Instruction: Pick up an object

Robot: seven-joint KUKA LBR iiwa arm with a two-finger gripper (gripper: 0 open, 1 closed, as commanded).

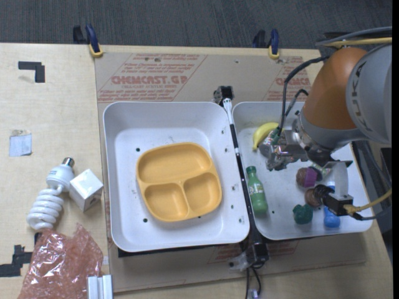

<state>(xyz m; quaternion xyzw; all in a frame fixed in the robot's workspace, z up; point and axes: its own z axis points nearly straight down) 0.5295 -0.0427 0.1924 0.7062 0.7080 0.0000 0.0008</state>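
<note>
Gripper low in the right bin, just below the banana and seemingly touching its lower end; fingers' spread impossible to tell. Nothing visibly held. Green bottle lying below-left of the gripper, along the bin's left wall. Purple object right of the gripper, a dark green toy and a blue piece lower right. Left of the gripper, across the divider, left bin with a yellow divided tray.
</note>
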